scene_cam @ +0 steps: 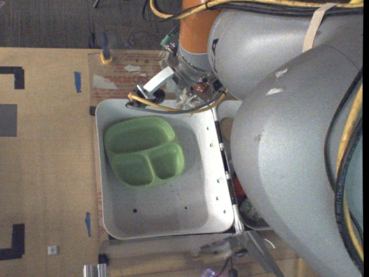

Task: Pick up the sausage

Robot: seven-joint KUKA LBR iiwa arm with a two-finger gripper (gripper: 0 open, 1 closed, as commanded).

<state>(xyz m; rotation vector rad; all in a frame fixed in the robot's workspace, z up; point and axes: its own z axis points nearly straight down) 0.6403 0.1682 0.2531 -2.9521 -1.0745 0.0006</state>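
My gripper (185,96) hangs over the far rim where the two white bins meet, below the orange band of the wrist. The grey arm (288,126) reaches in from the right and hides most of the right bin (226,133). A tan shape shows in the narrow strip of that bin beside the arm; I cannot tell what it is. Small red and green bits (241,199) peek out lower down along the arm's edge.
The left bin (173,212) holds a green divided plate (145,151) in its far left part. A yellow cable (151,101) loops over the bin's far rim near the gripper. Brown bench with blue tape marks lies to the left.
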